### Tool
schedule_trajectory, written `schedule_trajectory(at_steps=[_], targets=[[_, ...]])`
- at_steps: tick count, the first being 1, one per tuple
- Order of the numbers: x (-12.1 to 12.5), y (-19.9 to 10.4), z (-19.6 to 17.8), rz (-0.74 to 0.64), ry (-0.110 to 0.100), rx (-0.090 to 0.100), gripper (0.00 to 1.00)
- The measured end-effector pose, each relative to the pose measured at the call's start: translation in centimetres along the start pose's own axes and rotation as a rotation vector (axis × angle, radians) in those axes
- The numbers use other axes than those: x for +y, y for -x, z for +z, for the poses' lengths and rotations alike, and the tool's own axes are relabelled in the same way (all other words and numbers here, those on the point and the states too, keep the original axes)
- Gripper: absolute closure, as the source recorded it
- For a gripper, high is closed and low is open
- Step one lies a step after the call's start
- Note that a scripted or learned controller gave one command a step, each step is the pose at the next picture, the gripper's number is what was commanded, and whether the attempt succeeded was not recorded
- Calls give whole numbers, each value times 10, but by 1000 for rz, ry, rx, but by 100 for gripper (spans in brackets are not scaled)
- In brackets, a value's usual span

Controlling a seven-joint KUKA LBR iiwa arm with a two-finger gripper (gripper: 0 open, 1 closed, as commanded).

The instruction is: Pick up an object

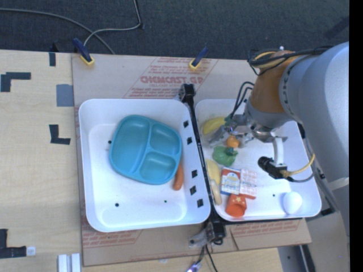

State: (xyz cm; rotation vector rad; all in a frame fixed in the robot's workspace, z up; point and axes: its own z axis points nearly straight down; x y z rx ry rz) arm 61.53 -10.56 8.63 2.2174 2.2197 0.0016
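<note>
My gripper [233, 133] is low in the right bin [306, 208], at its upper left part, over a cluster of small toys. Right by its tip lie a yellow banana-like piece [212, 124], a small orange piece [232, 142] and a green leafy piece [223, 154]. I cannot make out whether anything sits between the fingers. Further forward in the same bin lie a pale yellow corn-like stick [214, 180], a small printed carton [238, 183], a red-orange cup [236, 207] and a white egg [292, 202].
The left bin [91, 169] holds a blue divided plate [145, 149] and an orange carrot [178, 177] beside the plate's right edge. A black clip strip [195, 152] runs between the bins. The arm's grey body and cables fill the right side above the right bin.
</note>
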Motion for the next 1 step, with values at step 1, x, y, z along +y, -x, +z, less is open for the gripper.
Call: schedule_trajectory(at_steps=[1], targets=[[0,1,-10,0,0,-1,100]])
